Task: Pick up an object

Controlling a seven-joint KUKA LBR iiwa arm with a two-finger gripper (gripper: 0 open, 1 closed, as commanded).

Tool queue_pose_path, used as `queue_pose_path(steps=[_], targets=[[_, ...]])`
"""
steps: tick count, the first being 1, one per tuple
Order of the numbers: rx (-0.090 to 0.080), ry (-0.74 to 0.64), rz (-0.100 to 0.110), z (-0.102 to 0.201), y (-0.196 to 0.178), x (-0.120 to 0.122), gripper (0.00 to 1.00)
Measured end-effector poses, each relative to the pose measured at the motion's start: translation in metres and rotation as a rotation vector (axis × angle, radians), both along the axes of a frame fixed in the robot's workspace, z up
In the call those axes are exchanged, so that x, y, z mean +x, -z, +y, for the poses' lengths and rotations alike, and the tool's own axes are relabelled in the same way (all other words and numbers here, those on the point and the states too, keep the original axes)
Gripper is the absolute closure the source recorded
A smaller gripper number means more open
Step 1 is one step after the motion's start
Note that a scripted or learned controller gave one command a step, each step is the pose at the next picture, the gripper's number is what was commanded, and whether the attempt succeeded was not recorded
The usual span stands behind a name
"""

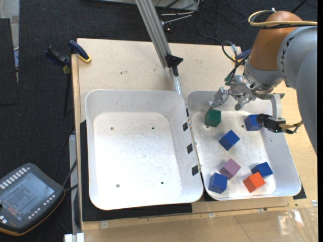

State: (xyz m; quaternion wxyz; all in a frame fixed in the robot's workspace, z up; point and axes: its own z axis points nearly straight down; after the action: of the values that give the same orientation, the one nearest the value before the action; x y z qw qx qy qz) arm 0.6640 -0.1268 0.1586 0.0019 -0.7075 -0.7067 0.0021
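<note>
Green cube [213, 118] sits just below the spread, empty gripper [229, 101]. Approach step, I judge; next: descend, straddle the cube, close.

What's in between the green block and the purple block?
A blue block sits between the green block and the purple block, seen in the camera view.

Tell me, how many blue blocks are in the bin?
4 in the right bin: one near the far right wall, one mid-bin, one by the orange block, one at the near edge. The arm may hide more.
</note>
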Motion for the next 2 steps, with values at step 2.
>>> queue_pose_path(steps=[2], targets=[[0.0,-0.001,-0.004,0.005,0.064,-0.004,0.0]])
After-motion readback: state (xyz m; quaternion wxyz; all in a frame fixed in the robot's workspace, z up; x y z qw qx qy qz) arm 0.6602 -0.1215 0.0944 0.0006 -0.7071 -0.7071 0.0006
